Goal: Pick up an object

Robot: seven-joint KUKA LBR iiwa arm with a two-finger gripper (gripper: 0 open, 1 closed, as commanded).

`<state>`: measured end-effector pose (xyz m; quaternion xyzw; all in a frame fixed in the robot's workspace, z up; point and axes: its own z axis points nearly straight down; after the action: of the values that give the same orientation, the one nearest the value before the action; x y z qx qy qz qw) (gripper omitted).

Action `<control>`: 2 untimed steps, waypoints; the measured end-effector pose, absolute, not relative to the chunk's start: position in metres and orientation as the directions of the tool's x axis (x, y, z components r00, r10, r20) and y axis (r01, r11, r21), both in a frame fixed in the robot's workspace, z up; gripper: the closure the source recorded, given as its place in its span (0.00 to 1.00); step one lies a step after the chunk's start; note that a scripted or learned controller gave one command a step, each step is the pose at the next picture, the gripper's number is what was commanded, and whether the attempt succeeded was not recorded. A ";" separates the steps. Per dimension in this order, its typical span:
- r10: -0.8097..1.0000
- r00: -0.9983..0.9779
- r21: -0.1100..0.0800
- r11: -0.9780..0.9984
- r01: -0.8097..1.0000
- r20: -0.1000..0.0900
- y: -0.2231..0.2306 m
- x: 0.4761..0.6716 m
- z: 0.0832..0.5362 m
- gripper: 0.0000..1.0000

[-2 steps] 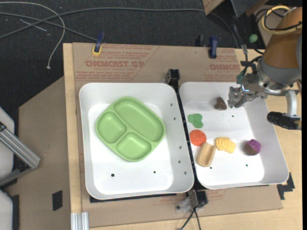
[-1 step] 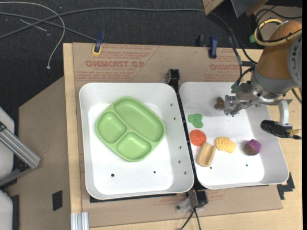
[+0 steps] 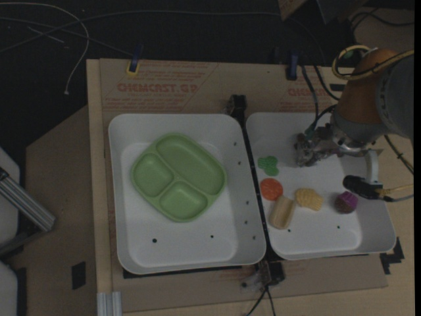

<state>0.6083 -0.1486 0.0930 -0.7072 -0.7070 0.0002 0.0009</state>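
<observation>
Right now the arm [image 3: 368, 91] reaches over the right bin [image 3: 329, 239], its gripper [image 3: 308, 151] low near that bin's far middle; whether anything is gripped cannot be told. Toward the bin's left wall lies a green leafy piece [image 3: 268, 165], with an orange round piece [image 3: 271, 189] just nearer. A pale tan piece [image 3: 281, 212] and a yellow piece [image 3: 308, 199] sit near the bin's middle, a purple piece [image 3: 346, 202] toward its right side. The left bin [image 3: 131, 242] holds a green divided plate [image 3: 178, 176].
</observation>
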 end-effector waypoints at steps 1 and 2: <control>1.000 0.000 0.001 0.000 1.000 0.001 -0.149 0.609 0.105 1.00; 1.000 0.001 0.005 -0.001 1.000 -0.001 -0.147 0.603 0.152 1.00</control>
<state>0.6029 -0.1472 0.1520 -0.7074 -0.7068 -0.0015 -0.0021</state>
